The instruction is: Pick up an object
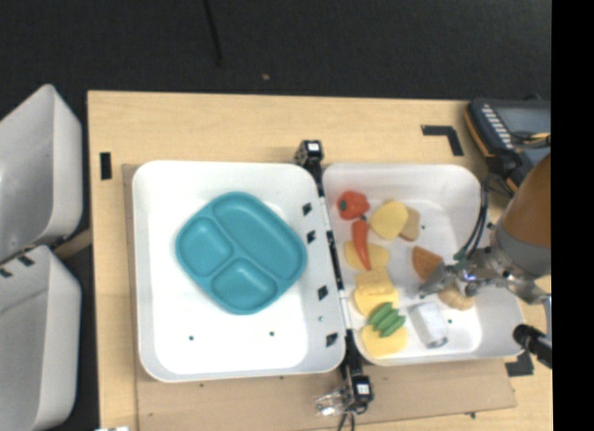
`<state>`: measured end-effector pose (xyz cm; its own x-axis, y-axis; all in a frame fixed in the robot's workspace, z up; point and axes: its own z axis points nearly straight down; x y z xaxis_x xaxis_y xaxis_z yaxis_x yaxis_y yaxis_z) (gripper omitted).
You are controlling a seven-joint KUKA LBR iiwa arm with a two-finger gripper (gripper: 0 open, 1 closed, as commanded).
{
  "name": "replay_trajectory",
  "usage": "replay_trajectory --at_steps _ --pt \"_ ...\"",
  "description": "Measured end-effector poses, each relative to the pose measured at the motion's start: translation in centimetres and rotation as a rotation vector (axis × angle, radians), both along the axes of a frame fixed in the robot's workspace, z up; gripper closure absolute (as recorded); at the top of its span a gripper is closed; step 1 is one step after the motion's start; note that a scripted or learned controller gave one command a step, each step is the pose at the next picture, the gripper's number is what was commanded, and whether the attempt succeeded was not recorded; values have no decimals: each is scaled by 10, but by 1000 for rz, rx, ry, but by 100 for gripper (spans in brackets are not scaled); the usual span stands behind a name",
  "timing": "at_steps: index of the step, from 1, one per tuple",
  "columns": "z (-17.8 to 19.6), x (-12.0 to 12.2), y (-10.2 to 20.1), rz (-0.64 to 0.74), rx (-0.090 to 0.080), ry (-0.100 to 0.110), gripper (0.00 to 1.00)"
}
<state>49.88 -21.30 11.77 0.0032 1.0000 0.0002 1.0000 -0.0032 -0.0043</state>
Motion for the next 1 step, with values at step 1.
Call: replay_trajectory --at_steps 1 --pt "-19 0 -1 0 -2 -3 0"
